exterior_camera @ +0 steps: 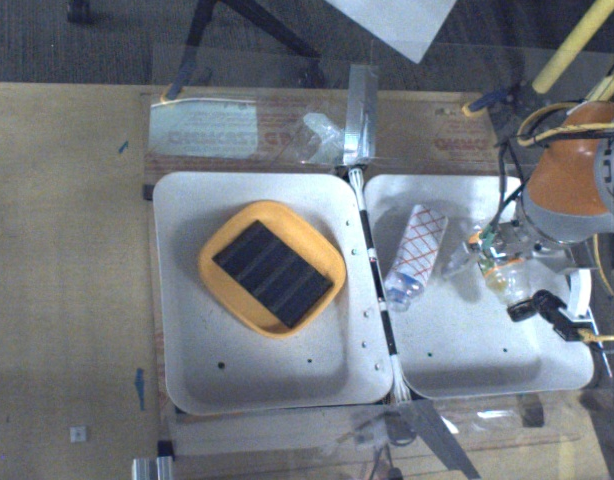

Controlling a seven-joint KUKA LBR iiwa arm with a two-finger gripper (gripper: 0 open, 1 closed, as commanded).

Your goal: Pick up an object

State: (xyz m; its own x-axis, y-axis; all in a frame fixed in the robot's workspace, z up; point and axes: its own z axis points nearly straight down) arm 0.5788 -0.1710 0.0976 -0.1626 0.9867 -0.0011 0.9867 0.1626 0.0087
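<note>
In the right bin lies a clear plastic bottle with a red-and-white checked label, its cap end pointing toward the divider between the bins. The left bin bears a yellow-orange rounded dish with a dark ribbed insert on top. My gripper hangs low over the right side of the right bin, a short way right of the bottle, below the arm's orange band. Something small and clear shows beneath the gripper, too blurred to name.
A metal post stands at the back between the bins, with crumpled clear plastic beside it. Cables and a yellow pole crowd the back right. A black part juts out near the right bin's right wall.
</note>
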